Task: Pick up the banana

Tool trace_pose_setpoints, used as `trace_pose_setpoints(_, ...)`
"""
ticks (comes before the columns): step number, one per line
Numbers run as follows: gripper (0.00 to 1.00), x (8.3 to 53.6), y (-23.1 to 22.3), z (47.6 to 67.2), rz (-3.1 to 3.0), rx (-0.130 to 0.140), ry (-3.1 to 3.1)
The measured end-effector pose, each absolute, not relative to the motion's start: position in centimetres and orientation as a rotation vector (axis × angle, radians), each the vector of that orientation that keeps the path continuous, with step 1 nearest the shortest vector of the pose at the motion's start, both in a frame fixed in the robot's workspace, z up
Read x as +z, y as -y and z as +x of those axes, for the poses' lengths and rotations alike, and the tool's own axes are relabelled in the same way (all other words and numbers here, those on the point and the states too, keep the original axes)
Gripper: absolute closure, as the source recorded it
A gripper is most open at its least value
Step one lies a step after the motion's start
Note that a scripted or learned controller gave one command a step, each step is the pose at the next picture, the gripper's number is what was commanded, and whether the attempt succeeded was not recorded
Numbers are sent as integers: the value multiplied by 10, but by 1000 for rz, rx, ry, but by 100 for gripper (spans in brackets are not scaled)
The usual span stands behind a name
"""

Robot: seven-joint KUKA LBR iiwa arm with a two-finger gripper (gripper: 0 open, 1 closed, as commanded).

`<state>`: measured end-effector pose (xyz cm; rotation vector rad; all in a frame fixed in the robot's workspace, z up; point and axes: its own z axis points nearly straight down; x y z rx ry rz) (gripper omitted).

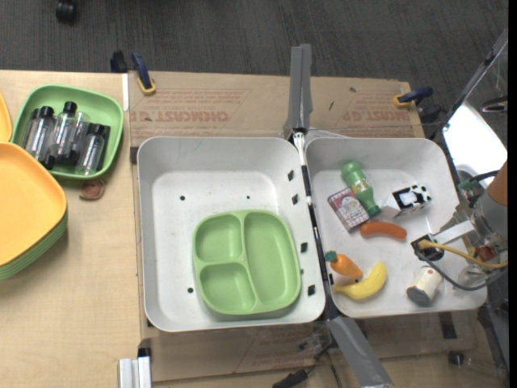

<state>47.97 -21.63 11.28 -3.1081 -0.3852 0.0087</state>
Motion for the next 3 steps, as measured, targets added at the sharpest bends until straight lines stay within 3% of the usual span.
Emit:
trace_pose_setpoints(2,0,113,216,480,-3108,9,385)
trace_pose_setpoints(3,0,95,215,481,-3087,-4,490)
